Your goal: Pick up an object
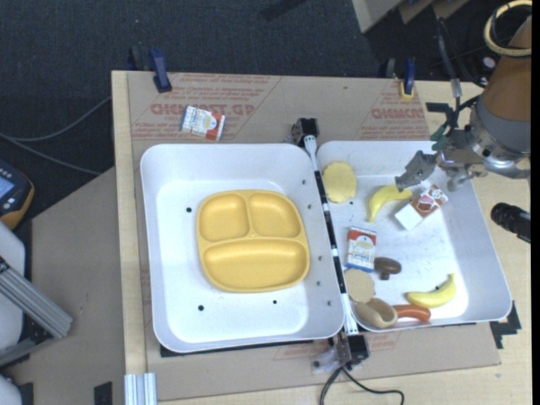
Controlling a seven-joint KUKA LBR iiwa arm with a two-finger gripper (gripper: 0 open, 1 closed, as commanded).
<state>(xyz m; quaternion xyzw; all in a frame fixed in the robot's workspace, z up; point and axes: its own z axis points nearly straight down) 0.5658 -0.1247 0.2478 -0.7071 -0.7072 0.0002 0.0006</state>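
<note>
My gripper (434,179) hangs over the back of the right bin (483,251), its grey fingers (413,174) spread open with nothing between them. Just below it lies a small white and red box (419,209), and a little banana (386,199) lies to that box's left. A pale yellow round piece (340,181) sits at the bin's back left. Toward the front are a small red and white carton (361,249), a brown mushroom (387,267), a tan disc (360,287), a second banana (434,292) and a hot dog (390,314).
The left bin (169,226) holds a yellow divided plate (251,240). A small carton (202,122) lies on the cardboard behind the left bin. Blue clamps (159,71) grip the board's back edge. The grey arm with its orange band (509,99) comes in at the upper right.
</note>
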